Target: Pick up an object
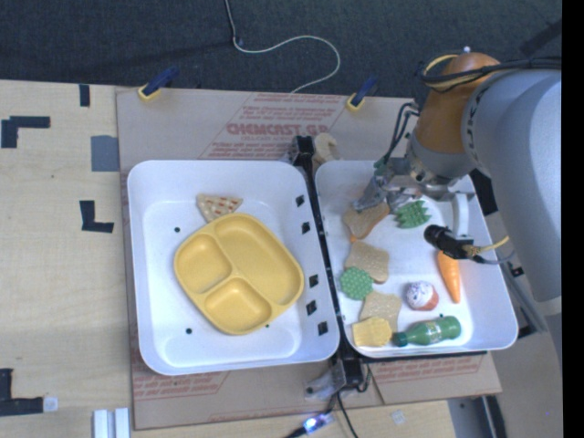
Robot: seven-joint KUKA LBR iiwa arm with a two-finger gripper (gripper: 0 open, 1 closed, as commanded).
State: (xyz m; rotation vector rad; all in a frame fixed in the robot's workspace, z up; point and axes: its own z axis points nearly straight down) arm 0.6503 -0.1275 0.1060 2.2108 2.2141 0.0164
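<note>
Gripper point(376, 192) sits low in the right bin point(497, 331), at its upper left, fingertips over a tan toast-like piece point(363, 220). You cannot tell from this angle whether it is clenched or released. That piece lies just beside a green leafy item point(412, 213). Expect it light, stiff and flat; take it across a thin edge. An orange carrot point(449, 276) lies nearby.
</note>
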